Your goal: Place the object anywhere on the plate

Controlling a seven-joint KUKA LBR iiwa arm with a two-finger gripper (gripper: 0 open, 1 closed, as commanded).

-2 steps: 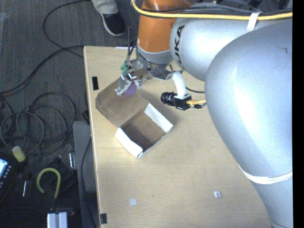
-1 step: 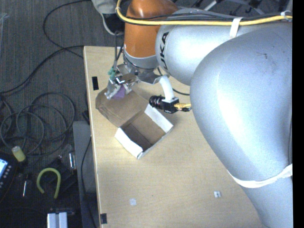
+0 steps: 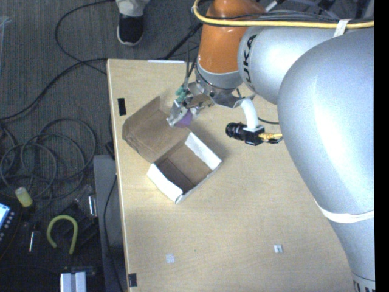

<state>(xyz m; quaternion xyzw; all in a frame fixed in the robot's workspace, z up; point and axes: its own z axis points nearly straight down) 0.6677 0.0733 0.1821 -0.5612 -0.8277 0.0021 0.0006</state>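
My gripper (image 3: pixel 181 109) hangs over the upper middle of the wooden bench (image 3: pixel 243 224), below the arm's orange band (image 3: pixel 228 35). A small purple object (image 3: pixel 185 118) shows between its fingertips, and the fingers are closed on it. The gripper and object sit just above the right edge of a flat brown cardboard flap (image 3: pixel 149 129). That flap belongs to an open, white-rimmed cardboard box (image 3: pixel 182 170) lying just below and to the right of it. A small green part (image 3: pixel 180 93) shows on the gripper's upper side.
A black and yellow fitting (image 3: pixel 249 132) on a white cable hangs from the wrist, right of the box. The grey arm covers the right side. Left of the bench's edge (image 3: pixel 115 181), cables and a green hook (image 3: pixel 62 230) lie on the floor. A person's shoes (image 3: pixel 129 28) stand beyond the bench.
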